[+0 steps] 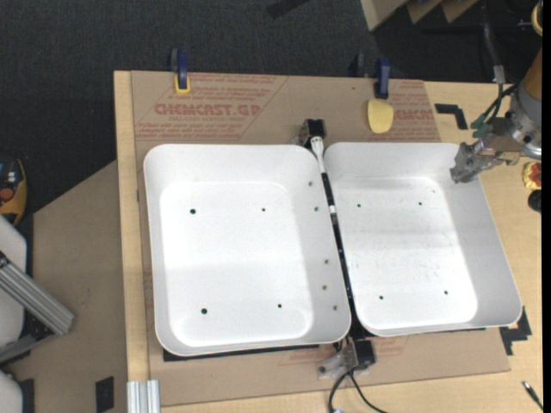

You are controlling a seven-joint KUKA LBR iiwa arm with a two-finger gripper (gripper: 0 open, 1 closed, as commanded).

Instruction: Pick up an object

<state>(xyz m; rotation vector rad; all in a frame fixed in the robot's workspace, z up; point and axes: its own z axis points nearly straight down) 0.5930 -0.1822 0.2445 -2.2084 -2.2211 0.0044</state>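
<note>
The camera view looks down at a slant on the bench, a brown board that carries two shallow white bins side by side; the left bin and the right bin meet along a dark seam at the middle, and each floor shows only a few small dark dots, which look like marks or holes rather than things to lift; I see no loose object on either floor.

The gripper hangs at the right bin's far right corner, just over its rim, with the arm's wrist behind it at the picture's right edge; the claw is small and blurred, so I cannot tell whether it is released or clenched, and nothing is visible in it.

Beyond the bins, on the bench's far edge, a pale yellow piece sits under a blue clamp; a second blue clamp stands toward the far left corner; these look like fixtures holding the board, not the task's thing.

As for the step in hand, I judge the pick not yet made; to do it well, first find a real target, since the object's place cannot be told from here; then come down clear of the bin's rim, straight over the thing, and check for it in the claw before lifting.
</note>
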